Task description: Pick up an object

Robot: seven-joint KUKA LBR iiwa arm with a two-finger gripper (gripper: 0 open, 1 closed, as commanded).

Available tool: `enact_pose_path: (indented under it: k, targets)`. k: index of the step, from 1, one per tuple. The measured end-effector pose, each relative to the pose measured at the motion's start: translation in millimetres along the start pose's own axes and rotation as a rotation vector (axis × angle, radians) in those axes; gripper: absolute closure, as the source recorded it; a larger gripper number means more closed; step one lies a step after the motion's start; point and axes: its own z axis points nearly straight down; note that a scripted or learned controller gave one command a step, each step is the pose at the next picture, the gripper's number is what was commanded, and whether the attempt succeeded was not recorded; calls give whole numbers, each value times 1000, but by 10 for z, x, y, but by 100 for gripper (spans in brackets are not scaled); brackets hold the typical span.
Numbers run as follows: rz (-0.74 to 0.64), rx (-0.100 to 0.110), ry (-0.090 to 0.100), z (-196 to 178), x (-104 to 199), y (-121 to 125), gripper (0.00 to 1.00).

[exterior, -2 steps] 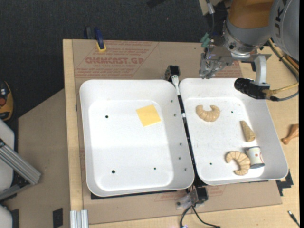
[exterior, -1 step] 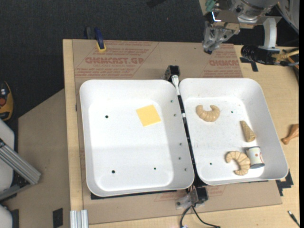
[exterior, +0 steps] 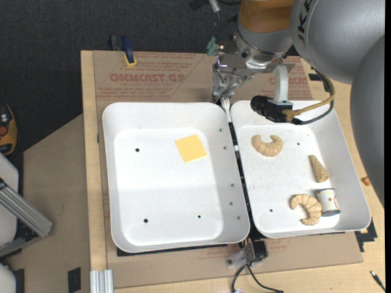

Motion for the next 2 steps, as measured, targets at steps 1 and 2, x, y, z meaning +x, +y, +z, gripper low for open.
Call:
enact_pose_path:
  k: [1,2]
  targets:
    - [6,-33,0,-2135,-60,-121,100]
    - [4,2,-2,-1129,205,-560,100]
